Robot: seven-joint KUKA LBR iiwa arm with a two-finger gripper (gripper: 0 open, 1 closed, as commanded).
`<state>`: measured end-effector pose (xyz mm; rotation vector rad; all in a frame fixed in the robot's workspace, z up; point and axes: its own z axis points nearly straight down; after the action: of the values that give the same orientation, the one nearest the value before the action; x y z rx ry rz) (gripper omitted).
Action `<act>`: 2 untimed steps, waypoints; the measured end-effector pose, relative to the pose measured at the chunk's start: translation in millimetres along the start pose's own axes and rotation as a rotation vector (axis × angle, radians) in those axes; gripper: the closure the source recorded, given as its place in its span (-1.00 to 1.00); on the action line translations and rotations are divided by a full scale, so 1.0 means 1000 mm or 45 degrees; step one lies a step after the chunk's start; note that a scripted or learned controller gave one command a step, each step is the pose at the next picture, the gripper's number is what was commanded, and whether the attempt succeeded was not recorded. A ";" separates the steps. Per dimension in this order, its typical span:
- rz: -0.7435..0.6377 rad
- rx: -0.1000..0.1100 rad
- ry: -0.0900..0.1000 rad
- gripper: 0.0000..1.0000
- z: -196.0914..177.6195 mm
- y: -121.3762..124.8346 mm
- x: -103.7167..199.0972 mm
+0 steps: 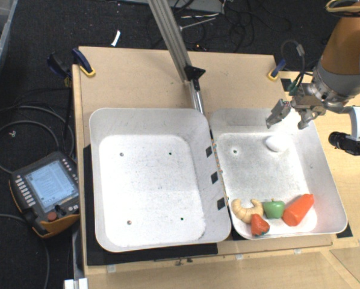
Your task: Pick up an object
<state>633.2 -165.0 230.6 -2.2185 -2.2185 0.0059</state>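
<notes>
White lump (276, 142) lies just below the spread, empty hand (290, 118) at upper right; toy food (273, 211) crowds the bin's (324, 179) lower edge.

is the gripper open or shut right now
Open: the gripper hangs over the right bin with its two fingers spread apart and nothing between them.

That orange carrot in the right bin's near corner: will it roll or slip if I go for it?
The carrot looks tapered and smooth, like plastic toy food, so it may slip from a pinch near its thin end. It lies tilted against the bin wall beside the green pepper, so a push would probably wedge it rather than roll it.
</notes>
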 end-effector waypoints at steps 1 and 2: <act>0.001 -0.001 0.000 -1.00 0.048 0.001 -0.008; 0.001 -0.017 -0.011 -1.00 0.105 0.004 -0.008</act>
<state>636.7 -173.3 125.3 -2.2301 -2.2289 0.0008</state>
